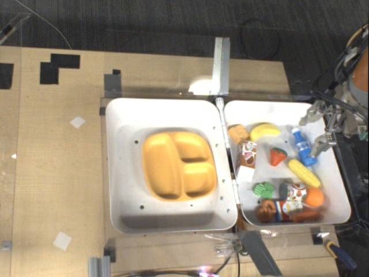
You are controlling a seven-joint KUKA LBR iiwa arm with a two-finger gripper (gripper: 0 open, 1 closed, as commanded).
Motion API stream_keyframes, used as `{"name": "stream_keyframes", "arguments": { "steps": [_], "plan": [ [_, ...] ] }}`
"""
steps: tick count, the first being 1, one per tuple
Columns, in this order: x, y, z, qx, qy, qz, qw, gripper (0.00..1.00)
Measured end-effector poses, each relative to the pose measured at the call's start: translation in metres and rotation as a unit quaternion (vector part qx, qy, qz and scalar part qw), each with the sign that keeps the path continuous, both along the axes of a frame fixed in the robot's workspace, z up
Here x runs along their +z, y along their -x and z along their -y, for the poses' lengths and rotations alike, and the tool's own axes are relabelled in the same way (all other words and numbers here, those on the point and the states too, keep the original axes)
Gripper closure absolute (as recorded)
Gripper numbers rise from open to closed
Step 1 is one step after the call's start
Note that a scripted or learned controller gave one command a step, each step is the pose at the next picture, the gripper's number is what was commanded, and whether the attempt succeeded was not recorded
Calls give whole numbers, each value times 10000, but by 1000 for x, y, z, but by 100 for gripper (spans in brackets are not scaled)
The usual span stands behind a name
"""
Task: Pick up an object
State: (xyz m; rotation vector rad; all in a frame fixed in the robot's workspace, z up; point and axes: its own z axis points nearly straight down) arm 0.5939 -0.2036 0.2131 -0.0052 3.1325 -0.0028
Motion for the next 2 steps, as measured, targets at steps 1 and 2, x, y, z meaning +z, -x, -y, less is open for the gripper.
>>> {"name": "stream_keyframes", "arguments": {
  "steps": [1,2],
  "plan": [
    [90,-15,-32,986,15,35,9951,0],
    [10,-26,-18,1024,-8,-35,9947,0]
  ]
}}
